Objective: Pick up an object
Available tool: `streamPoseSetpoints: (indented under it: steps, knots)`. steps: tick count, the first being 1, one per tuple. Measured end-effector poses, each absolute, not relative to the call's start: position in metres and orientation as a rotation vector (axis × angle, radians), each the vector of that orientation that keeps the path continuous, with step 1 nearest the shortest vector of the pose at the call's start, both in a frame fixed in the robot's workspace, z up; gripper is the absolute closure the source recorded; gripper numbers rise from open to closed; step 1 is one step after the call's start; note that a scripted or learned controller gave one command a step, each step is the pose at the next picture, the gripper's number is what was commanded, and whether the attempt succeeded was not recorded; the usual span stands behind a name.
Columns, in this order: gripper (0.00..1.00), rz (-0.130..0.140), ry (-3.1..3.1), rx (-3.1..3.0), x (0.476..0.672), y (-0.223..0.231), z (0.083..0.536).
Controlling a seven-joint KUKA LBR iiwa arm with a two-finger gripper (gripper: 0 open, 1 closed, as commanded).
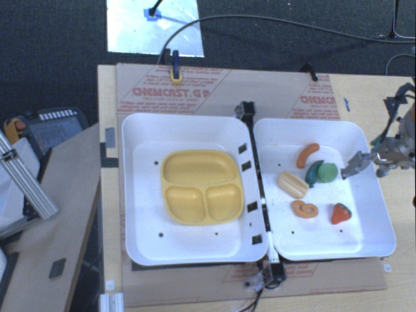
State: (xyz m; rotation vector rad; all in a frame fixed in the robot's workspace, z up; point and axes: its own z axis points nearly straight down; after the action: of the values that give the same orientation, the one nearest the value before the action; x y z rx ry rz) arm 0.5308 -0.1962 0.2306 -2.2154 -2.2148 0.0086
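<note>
The gripper hovers over the right bin. Jaw state cannot be determined. A green toy lies just left of it.

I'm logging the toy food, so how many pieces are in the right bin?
5: orange sausage at the back, green piece centre, tan bun left, orange pretzel and strawberry in front.

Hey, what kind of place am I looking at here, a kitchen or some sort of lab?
Most likely a robotics lab bench, not a kitchen. Two white bins sit on a protective sheet, one with a yellow divided tray, the other with toy food such as a strawberry, and a gripper reaches in.
</note>
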Motion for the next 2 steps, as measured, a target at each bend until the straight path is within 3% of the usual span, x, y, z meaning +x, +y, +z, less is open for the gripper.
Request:
streamPoseSetpoints:
  steps: [1, 2]
  knots:
    - [0.00, -0.001, -2.226, -2.219, 0.533, -0.196, 0.237]
    - [0.00, 0.001, -2.221, -2.218, 0.528, -0.195, 0.194]
